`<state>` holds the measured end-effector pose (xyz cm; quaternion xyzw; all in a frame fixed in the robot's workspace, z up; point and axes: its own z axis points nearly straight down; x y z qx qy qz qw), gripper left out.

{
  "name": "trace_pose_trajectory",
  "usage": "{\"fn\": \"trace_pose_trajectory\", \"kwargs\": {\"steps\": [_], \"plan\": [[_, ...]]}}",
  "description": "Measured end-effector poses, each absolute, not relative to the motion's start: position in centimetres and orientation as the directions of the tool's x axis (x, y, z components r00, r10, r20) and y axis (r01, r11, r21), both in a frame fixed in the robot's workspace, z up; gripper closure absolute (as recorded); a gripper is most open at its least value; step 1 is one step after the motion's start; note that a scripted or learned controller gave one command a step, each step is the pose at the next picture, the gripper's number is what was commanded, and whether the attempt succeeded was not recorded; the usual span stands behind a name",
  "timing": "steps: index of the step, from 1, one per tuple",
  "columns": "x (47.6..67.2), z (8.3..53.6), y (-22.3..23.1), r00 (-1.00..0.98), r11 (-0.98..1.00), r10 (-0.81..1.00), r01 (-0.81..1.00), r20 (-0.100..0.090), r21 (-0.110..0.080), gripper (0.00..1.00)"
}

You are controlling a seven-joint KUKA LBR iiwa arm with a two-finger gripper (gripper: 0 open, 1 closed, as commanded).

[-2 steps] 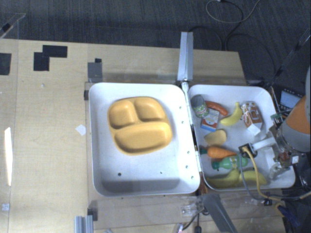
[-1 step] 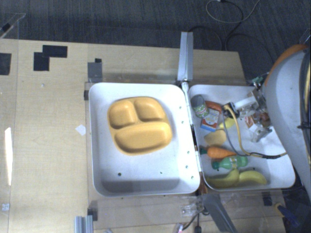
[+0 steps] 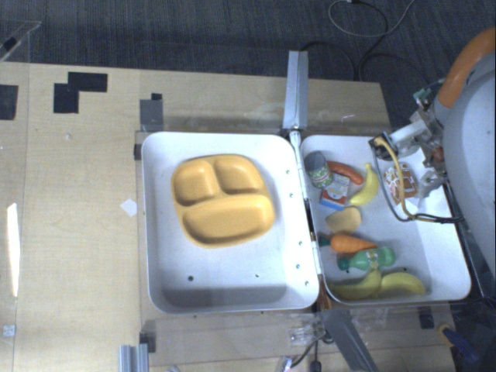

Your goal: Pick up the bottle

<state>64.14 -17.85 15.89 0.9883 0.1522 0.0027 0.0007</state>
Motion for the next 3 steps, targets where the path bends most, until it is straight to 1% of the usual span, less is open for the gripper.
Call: {"fn": "trace_pose_trajectory", "kwargs": {"steps": [1, 2, 3], "plan": [[65.8, 12.8, -19.4, 0.938, -0.938, 0.346, 0.346, 0.003, 0.002, 0.00], [60.9, 12.4, -16.5, 0.962, -0.962, 0.273, 0.273, 0.003, 0.001, 0.00], [51.0, 9.1, -10.8, 0.979, -0.979, 0.202, 0.202, 0.017, 0.003, 0.00]]}}
